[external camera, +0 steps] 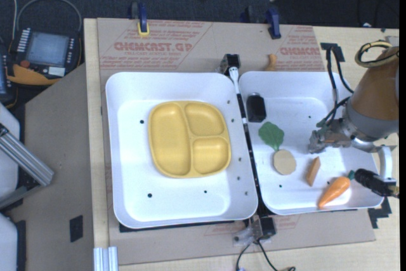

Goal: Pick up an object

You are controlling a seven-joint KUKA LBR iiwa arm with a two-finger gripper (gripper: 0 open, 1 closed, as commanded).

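I read this as approach, nothing picked up yet. Claw [321, 140] hangs over the right bin [298, 93]; can't tell its state. Closest pick: the brown stick-shaped piece [313, 171] just below it. Smooth tapered orange carrot [334, 191] lower right, pale round disc [285, 162] and flat green leaf [272, 134] to its left. Next I need to drop straight down, centred.

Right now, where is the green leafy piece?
The green leafy piece lies in the right bin, near its left wall, just below the black block and above the round beige disc.
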